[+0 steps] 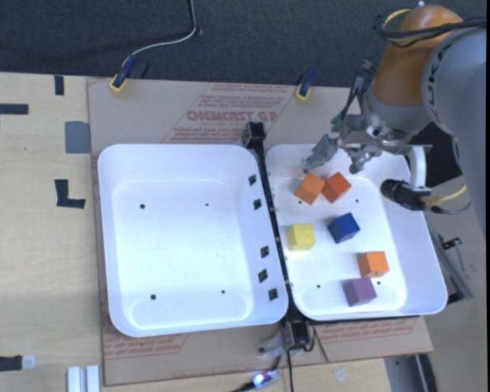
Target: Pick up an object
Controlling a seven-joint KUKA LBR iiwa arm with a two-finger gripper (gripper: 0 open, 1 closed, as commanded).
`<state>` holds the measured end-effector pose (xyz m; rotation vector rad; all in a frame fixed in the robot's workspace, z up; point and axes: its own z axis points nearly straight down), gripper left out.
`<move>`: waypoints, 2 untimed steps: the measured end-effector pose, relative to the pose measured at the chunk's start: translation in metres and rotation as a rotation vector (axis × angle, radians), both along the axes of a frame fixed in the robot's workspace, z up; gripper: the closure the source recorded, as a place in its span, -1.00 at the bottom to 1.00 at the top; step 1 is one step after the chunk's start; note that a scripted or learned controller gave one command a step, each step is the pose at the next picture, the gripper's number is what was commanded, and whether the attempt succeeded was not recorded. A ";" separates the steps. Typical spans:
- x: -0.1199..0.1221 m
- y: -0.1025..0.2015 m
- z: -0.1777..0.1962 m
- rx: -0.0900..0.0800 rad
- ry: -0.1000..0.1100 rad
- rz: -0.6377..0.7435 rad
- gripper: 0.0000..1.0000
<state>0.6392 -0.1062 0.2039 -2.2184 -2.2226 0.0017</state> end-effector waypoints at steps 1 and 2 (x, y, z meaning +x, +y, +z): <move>-0.054 -0.072 -0.118 0.000 0.011 -0.009 -1.00; -0.049 -0.067 -0.101 0.000 0.001 0.001 1.00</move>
